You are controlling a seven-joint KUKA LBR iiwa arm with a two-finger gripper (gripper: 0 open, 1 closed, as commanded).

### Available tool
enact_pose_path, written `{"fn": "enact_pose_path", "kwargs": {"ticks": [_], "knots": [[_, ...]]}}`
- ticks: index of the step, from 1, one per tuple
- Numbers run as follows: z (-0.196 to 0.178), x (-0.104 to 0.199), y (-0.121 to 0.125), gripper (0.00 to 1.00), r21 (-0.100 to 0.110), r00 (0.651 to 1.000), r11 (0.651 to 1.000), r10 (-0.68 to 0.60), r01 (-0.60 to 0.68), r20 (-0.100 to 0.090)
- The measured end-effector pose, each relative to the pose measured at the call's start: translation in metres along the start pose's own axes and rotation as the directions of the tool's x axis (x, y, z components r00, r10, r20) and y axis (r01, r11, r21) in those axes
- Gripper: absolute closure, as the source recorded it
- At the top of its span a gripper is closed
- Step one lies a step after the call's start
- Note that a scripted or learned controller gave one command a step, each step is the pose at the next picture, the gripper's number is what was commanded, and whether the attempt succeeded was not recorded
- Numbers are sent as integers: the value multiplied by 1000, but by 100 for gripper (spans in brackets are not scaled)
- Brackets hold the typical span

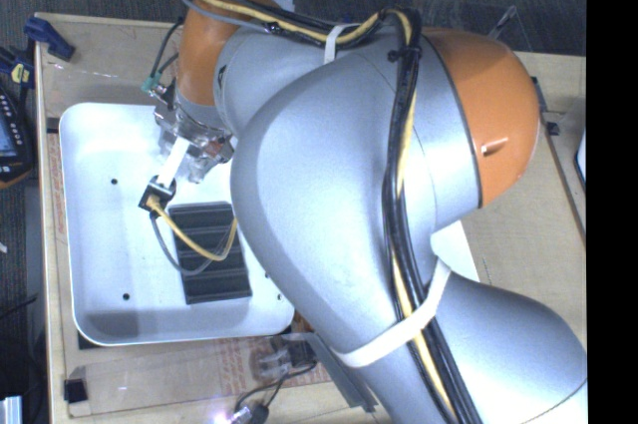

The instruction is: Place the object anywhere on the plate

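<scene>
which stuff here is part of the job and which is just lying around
Job: gripper; black ribbed slab, perhaps the plate, in the white bin.
Lying about: blue clamp; black device at the left edge; cables below the bin.

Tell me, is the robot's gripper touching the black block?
Apart. The camera view shows bare white bin floor between the gripper and the black block.

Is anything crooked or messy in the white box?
Nothing looks spilled or broken. The black ribbed block lies flat in the white bin, turned a little askew to its walls.
</scene>
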State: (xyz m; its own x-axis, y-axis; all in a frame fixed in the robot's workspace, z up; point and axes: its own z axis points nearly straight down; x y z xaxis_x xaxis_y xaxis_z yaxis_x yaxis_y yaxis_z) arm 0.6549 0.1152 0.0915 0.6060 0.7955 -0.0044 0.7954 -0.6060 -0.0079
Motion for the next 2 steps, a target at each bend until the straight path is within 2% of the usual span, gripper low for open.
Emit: {"fn": "enact_pose_path", "kwargs": {"ticks": [1,2], "knots": [[0,42,-32,100,-3,976,976,216,-216,-5],[-73,-10,-28,100,-4,930,930,366,-366,-4]]}}
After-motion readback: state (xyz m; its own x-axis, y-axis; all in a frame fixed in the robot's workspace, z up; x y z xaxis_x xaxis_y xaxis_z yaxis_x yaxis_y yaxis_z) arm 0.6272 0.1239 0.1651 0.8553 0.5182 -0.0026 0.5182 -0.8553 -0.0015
